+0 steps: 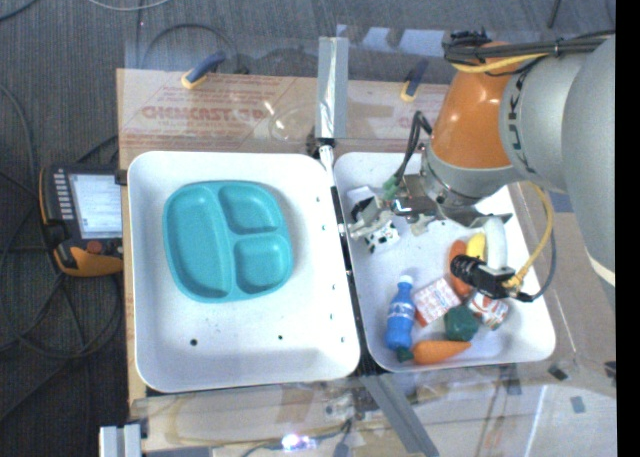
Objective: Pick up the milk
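Right bin (540, 340) is pretty cramped: the blue bottle (400, 313), carrot (440, 351), green block (461, 325) and red-and-white packet (436, 299) are all bunched along the near side, with the arm (490, 135) hanging over the far half. Only real open floor there is the strip near the dividing wall, just below the cow-patterned carton (379, 236). Left bin (150, 345) has loads of room around the teal tray (228, 239), mostly along its near edge.

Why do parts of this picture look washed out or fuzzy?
In the camera view, overhead light bleaches the right bin near the arm and the left bin around the teal divided tray; the arm shades the bin floor beneath it; the small items by the tool are blurred, so details there are unclear.
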Action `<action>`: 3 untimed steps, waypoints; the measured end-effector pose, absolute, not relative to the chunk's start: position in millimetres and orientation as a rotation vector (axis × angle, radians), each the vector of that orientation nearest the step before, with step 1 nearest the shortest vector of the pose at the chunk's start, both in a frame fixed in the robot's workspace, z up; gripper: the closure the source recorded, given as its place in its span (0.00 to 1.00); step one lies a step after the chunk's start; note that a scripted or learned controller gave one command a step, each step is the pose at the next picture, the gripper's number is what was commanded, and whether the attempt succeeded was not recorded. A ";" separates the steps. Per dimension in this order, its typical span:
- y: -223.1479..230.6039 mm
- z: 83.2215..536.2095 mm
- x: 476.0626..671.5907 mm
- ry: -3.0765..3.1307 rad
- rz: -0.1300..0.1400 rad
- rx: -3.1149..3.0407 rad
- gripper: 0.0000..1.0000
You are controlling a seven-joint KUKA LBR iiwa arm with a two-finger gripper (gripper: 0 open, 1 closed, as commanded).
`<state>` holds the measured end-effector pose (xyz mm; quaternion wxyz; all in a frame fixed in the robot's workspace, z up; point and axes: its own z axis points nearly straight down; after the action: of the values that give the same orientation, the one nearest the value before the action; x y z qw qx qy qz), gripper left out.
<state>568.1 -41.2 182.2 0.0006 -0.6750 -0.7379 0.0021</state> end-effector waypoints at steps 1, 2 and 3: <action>-98.0 129.3 557.5 -2.271 0.007 -2.167 0.00; -51.6 182.6 631.9 -2.218 0.006 -2.226 0.00; -92.5 182.1 633.1 -1.902 0.009 -2.501 0.00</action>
<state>633.1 -92.5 182.1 -0.0002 -0.7961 -0.6052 0.0030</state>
